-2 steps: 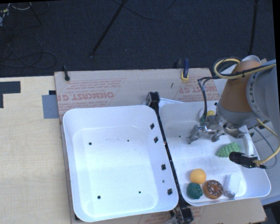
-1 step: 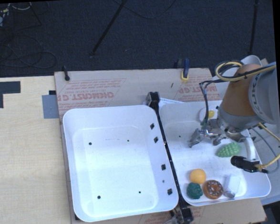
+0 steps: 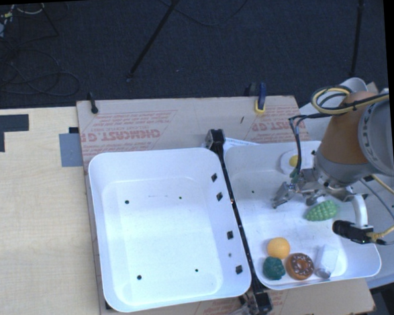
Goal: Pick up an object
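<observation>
Camera view. Arm (image 3: 357, 142) reaches in from the right over the right bin (image 3: 252, 183). Claw (image 3: 285, 195) hangs low above bare bin floor, fingers spread apart, nothing between them. It looks apart from every object, though its height over the floor is hard to judge.

Objects in the right bin: green bumpy ball (image 3: 321, 211) just beside the wrist, toward the near side; orange ball (image 3: 278, 247), teal lump (image 3: 273, 268) and brown doughnut (image 3: 300, 266) clustered at the near wall; a yellow thing (image 3: 293, 160) partly hidden at the far side. Left bin (image 3: 161, 223) holds none.

Step in hand, as I judge: choosing a target. The green ball is nearest; centre the fingers astride it before descending, then close. The cluster risks pinching two at once.
</observation>
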`<state>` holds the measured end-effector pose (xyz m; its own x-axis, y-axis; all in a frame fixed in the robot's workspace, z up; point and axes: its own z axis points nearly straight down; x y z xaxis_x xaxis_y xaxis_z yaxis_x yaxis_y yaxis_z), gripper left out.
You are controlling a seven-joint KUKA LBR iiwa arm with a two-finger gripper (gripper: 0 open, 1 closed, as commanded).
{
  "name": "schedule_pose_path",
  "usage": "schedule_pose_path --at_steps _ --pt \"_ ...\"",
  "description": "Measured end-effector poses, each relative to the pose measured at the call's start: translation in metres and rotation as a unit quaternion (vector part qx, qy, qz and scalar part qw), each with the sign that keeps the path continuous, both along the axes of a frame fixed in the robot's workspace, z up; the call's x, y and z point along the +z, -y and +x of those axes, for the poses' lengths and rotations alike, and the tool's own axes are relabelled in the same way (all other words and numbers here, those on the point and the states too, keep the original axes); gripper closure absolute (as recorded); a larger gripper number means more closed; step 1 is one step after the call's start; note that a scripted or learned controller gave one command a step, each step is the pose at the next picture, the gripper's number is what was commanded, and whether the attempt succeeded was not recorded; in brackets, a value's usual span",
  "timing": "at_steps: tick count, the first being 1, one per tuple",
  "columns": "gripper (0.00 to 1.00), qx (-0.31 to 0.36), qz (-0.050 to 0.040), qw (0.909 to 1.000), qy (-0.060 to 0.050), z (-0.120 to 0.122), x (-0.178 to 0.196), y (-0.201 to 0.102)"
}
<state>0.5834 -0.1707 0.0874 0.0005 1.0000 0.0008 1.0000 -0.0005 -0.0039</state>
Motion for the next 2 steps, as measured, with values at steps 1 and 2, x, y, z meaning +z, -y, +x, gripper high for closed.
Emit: schedule_pose_path --at_steps 1,2 --pt "0.00 0.003 -0.0001 1.0000 0.003 0.0583 0.0005 -0.0431" --pt "0.00 0.001 -0.0003 1.0000 0.001 0.0602 0.0003 -0.0436"
